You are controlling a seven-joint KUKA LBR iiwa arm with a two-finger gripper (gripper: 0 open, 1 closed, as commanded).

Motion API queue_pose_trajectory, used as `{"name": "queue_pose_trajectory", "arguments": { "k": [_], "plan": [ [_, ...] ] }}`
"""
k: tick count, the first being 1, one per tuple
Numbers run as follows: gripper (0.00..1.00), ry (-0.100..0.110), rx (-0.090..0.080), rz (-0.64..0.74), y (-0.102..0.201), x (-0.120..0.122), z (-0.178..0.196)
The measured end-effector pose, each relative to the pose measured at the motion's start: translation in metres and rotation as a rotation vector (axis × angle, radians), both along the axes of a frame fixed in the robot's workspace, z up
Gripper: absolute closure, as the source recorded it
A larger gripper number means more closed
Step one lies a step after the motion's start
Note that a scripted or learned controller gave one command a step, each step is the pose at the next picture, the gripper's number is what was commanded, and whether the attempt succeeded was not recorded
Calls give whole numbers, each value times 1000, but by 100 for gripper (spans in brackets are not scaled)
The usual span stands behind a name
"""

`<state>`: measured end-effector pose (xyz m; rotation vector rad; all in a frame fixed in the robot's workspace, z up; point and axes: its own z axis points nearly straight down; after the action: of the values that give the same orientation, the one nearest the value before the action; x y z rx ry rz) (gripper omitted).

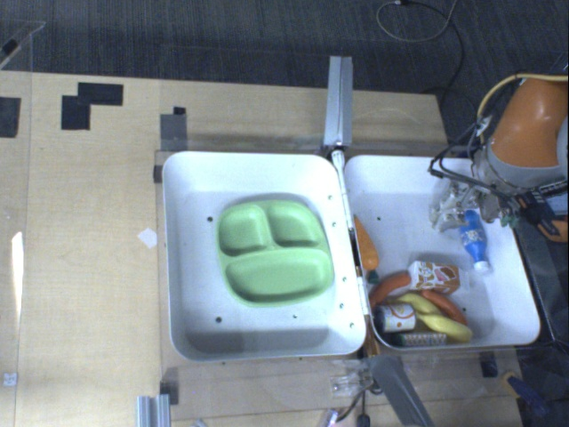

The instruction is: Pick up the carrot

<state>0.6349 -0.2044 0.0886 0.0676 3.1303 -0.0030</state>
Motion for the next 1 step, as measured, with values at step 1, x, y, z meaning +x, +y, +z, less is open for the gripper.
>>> {"name": "queue_pose_trajectory", "arguments": {
  "k": [1],
  "plan": [
    [100, -5, -1, 144, 64, -25, 1]
  ]
}}
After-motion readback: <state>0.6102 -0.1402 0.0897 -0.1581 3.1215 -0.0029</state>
